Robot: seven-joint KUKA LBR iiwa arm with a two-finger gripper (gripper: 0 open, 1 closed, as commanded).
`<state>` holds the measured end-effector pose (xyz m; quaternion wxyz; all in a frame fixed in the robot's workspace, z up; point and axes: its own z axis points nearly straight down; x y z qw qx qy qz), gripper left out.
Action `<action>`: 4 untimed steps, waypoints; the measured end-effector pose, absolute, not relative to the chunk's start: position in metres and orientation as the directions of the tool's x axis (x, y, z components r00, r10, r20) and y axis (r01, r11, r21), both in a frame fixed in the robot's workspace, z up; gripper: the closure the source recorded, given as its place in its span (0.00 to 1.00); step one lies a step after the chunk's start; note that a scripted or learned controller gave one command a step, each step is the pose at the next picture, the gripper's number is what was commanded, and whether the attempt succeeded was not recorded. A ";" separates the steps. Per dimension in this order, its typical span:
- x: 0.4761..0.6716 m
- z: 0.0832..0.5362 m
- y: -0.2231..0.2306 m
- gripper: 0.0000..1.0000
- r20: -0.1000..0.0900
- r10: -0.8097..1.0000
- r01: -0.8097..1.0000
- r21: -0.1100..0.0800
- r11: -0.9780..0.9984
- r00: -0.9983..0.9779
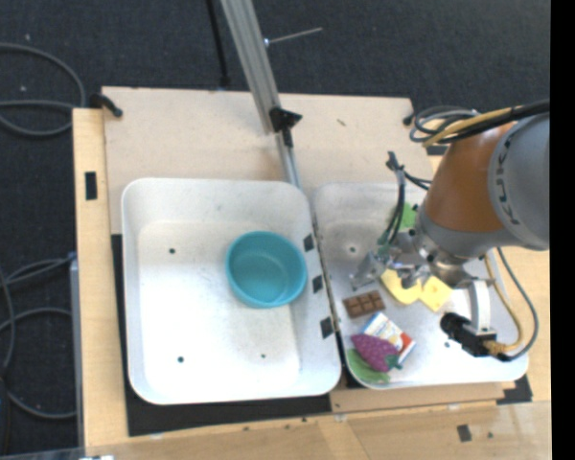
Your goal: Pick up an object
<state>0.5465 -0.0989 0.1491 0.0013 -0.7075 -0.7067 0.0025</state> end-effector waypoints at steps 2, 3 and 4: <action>0.548 0.112 -0.100 1.00 0.001 1.000 1.000 0.004 -0.006 0.006; 0.550 0.173 -0.108 1.00 -0.001 1.000 1.000 0.008 -0.003 0.003; 0.552 0.228 -0.109 1.00 -0.001 1.000 1.000 0.008 0.004 -0.004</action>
